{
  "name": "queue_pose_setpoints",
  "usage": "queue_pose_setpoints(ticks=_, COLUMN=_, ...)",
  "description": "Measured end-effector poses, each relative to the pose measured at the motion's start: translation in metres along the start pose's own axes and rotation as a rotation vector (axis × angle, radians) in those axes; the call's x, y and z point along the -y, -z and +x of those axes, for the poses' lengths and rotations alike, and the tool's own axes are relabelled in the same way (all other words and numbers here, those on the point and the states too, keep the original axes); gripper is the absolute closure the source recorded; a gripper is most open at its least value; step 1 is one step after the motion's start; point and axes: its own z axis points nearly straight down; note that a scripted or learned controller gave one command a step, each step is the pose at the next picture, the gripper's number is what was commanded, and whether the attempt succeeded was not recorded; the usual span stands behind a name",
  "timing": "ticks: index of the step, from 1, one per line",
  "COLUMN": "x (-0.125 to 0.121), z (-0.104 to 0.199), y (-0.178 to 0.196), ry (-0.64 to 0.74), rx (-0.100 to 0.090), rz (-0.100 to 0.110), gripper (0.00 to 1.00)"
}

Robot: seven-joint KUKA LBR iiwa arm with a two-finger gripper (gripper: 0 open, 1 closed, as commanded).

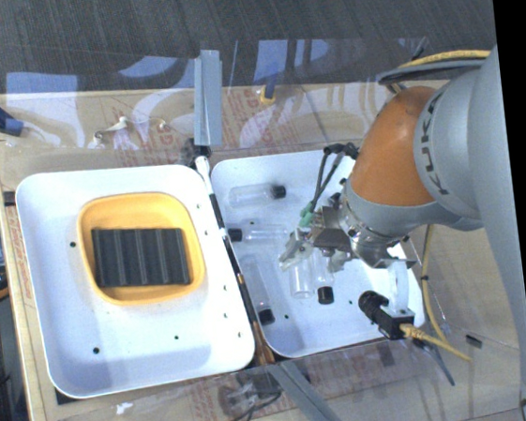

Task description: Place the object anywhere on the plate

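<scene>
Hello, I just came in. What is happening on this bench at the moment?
A grey and orange robot arm reaches from the right into the right bin, where several small clear vials with black caps lie scattered. Its gripper is low among them. The yellow plate with a dark ribbed insert sits in the left bin, with no vial on it yet.

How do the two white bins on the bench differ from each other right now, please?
The left bin bears a yellow plate with a dark ribbed insert, while the right bin has small clear vials with black caps scattered in it. The arm's claw sits over the right bin, not over the left bin. Both bins are shallow and white, and lie side by side.
</scene>
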Motion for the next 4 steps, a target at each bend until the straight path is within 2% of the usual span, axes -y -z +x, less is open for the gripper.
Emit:
queue_pose_setpoints(ticks=1, x=-0.052, z=0.047, y=0.076, ry=0.063, rx=-0.001, rz=-0.001, gripper=1.00)
queue_pose_setpoints(ticks=2, x=-0.081, z=0.105, y=0.044, ry=0.352, rx=0.000, rz=0.000, gripper=1.00)
queue_pose_setpoints(ticks=3, x=-0.105, z=0.113, y=-0.011, ry=0.555, rx=-0.001, rz=0.002, gripper=1.00)
queue_pose_setpoints(ticks=4, x=-0.106, z=0.113, y=-0.011, ry=0.555, rx=-0.001, rz=0.001, gripper=0.00)
